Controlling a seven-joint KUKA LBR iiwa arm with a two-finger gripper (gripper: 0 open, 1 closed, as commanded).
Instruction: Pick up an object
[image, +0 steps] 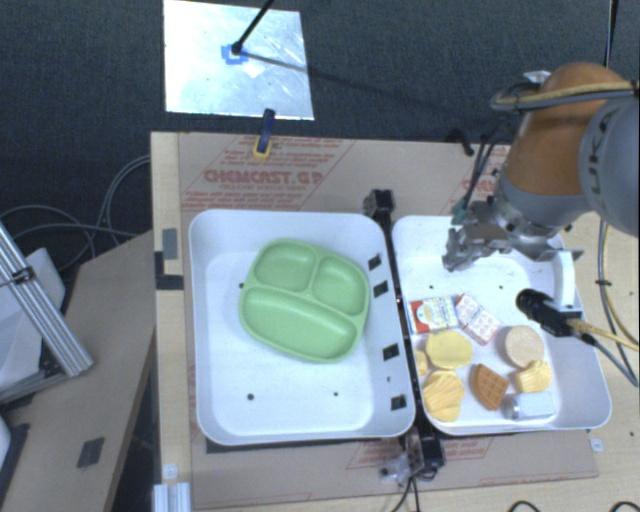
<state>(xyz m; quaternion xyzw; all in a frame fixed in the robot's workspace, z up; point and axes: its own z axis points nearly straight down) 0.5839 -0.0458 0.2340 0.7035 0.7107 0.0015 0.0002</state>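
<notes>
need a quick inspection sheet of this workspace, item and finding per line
surface: brown printed board bearing left bin and right bin, side by side
job's things: in right bin's near half, red-and-white packet, yellow disc, brown waffle piece, pale round piece
clutter: green divided plate in left bin
claw: over right bin's far half
cables: grey cables left of the board
surroundings: shiny sheet on dark carpet beyond; metal frame at left

Left bin (215, 340): divided tray (305, 300) near its middle.
Right bin (425, 240): food pieces (450, 352) crowd front half; claw (455, 260) over rear.
</notes>
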